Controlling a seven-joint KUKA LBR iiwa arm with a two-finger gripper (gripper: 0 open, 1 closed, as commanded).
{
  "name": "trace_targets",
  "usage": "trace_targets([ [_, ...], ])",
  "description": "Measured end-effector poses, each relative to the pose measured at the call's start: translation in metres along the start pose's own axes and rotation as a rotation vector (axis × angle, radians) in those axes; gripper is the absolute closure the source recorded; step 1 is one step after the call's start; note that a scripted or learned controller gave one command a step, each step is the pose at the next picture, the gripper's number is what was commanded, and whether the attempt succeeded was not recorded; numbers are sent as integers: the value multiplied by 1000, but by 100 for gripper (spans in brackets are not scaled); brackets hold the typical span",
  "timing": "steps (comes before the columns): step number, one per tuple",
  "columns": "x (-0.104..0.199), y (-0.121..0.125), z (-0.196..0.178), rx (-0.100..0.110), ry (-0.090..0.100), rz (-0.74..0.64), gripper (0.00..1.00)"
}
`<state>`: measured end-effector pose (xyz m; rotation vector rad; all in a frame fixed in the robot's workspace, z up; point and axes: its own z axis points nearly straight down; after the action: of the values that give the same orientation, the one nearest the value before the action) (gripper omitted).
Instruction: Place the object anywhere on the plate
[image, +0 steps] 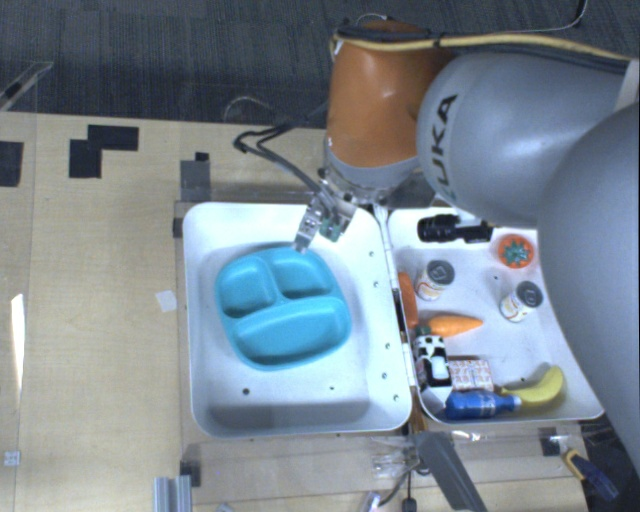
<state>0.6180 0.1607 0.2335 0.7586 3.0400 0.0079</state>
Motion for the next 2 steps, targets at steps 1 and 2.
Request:
trace_targets([
  [1,64,-7,48,2,4,-60,100],
  [2,27,45,118,1,3,-143,100],
])
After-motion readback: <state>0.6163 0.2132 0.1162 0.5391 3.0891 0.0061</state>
